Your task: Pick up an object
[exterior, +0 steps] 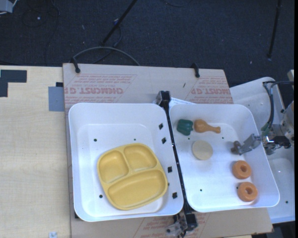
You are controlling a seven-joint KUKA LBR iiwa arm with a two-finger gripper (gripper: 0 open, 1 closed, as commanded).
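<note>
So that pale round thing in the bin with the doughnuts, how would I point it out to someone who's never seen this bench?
Start at the right-hand white bin, the one without the yellow divided plate. Near its middle, just below the green toy and the tan drumstick, lies the cream disc. It is flat, plain and pale with no hole, unlike the two orange doughnuts nearer the gripper.

Dark blue-black carpeted floor (pixel 154 29) across the top, crossed by thin black cables (pixel 114 21). Below it, far left of the tool, a pale wood-grain tabletop (pixel 25 157) bearing dark blue-grey square patches (pixel 10 81). Brown printed cardboard sheet (pixel 139 86) beneath. Even, flat lighting.
</note>
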